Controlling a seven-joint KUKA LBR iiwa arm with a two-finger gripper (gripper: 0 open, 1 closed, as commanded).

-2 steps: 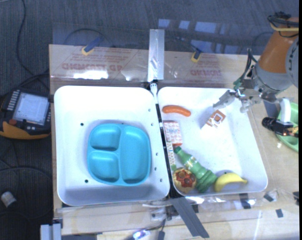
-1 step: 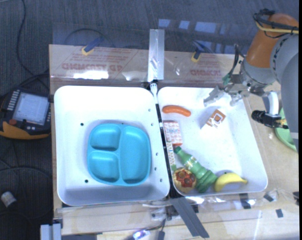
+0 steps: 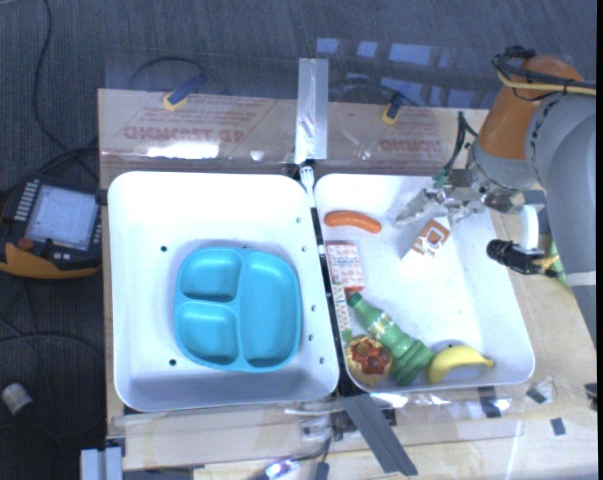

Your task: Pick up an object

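Note:
My gripper [image 3: 413, 211] reaches in from the right over the upper part of the right bin [image 3: 501, 298], its fingers spread open with nothing between them. Just below it lies a small white and orange carton [image 3: 428, 238], close to the fingertips but apart from them. An orange sausage [image 3: 352, 222] lies to the gripper's left near the bin's divider. Along the bin's left side lies a flat snack packet [image 3: 343, 265]. A green bottle [image 3: 388, 335], a red strawberry-like toy [image 3: 368, 356] and a yellow banana [image 3: 458, 361] sit at the front.
The left bin [image 3: 141, 228] holds a blue divided plate [image 3: 238, 306]. Clear panels and tape stand behind the bins. A handheld pendant [image 3: 47, 228] lies on the floor at the left. The arm's grey body [image 3: 571, 188] fills the right side.

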